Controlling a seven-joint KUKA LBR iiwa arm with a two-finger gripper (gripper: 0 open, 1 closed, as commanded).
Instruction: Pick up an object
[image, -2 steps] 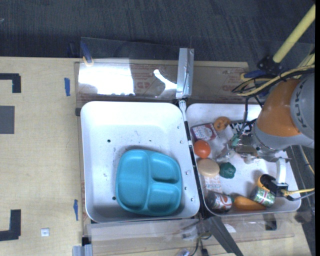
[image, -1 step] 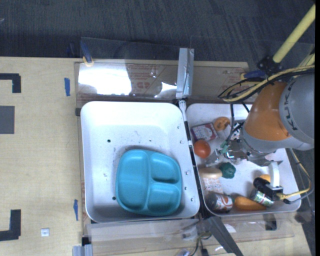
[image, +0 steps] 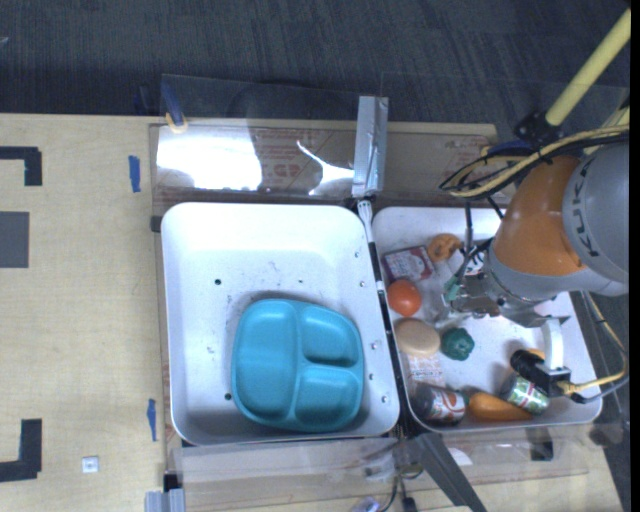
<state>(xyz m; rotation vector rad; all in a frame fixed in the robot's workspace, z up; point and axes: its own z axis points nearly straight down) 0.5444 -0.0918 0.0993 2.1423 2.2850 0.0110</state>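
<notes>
— Right, starting on the left: the left bin (image: 190, 260) holds a teal divided tray (image: 298, 365), lying flat toward the near side, fully in view.

— And across the divider?

— Over in the right bin (image: 400, 222) it's crowded — a crumpled wrapper (image: 408, 264), an orange ball (image: 404, 298), a beige egg-shaped thing (image: 418, 338), a small dark-green ball (image: 458, 345). Along the near wall, a dark can (image: 440, 402) partly cut off by the rim, a carrot (image: 494, 406), a green can (image: 528, 394). An orange lump (image: 444, 245) at the far side is hard to identify.

— The arm?

— Reaching in from the right, orange band (image: 535, 225) over the bin, wrist bent down. The gripper (image: 462, 298) sits low just above the green ball, near the orange one. Fingers are a blur of metal — can't tell whether they're spread or closed, nothing visibly between them.
</notes>
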